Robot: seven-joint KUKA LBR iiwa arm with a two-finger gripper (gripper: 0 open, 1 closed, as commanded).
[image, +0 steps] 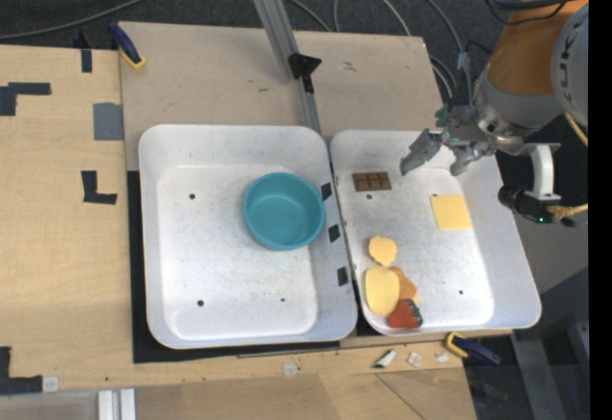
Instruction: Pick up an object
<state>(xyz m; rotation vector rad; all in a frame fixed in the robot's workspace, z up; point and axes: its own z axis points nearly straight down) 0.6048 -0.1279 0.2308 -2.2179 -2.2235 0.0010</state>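
Tool (442, 158) hangs over the right bin's (507, 313) far edge, fingers apart, nothing between them. Nothing picked yet. Candidates all lie in that bin: brown block (372, 182), yellow square (449, 212), yellow pieces (382, 275). Descend and grasp remain.

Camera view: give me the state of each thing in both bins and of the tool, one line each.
Blue bowl: upright, open side up, in the left bin.
Brown chocolate piece: lying flat, right bin.
Yellow square: lying flat, apart from the rest.
Yellow pieces: clustered together, touching the red-orange piece.
Tool: fingers spread, holding nothing, above the right bin's far end.
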